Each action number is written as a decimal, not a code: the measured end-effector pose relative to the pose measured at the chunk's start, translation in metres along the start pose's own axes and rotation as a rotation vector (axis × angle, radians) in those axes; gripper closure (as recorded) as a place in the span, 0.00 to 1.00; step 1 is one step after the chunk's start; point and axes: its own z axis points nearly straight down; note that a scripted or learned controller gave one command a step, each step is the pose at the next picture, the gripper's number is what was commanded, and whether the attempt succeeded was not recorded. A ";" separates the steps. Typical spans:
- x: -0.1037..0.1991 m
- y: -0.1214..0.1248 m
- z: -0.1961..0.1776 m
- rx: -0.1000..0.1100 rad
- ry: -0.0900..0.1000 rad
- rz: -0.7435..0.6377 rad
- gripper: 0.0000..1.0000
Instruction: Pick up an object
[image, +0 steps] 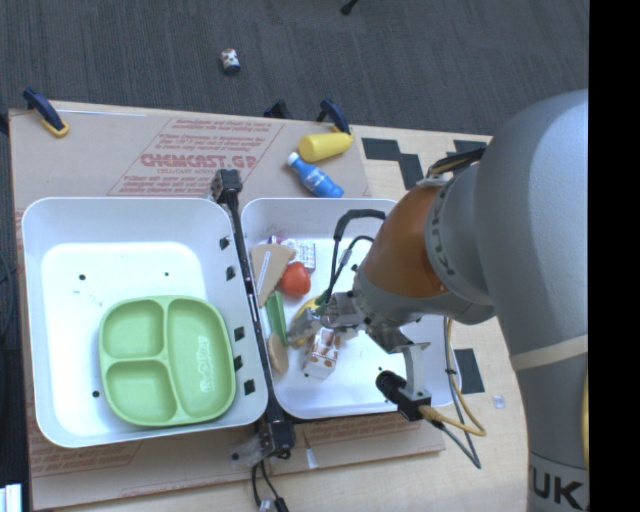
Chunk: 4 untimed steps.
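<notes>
Looking down at the bench, I am seeing the grey arm (520, 240) filling the right side, its orange band (400, 245) hanging over the right bin (340, 395). The left bin (60, 260) is carrying a light green divided plate (167, 360) with three compartments, lying toward its near side.

My pincer (325, 318) is sitting low among the clutter in the right bin, and I cannot tell from here how it is standing or whether anything is caught in it; the wrist is hiding too much. Just beside it a small white packet with red-brown print (322, 352) is lying on the bin floor, a little tilted. Near it, toward the divider, a green stick-like item (276, 320) is lying next to a tan wedge (268, 272), and a red rounded object (295, 280) is resting just beyond.

Behind the bins, on the cardboard sheet (190, 160), a yellow object (325, 146) and a blue bottle (315, 177) are lying close together.
</notes>
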 end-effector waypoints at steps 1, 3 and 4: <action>0.000 0.001 -0.011 -0.002 0.000 -0.003 1.00; 0.023 -0.036 -0.100 -0.002 -0.001 0.002 1.00; 0.023 -0.035 -0.111 -0.003 0.000 -0.003 1.00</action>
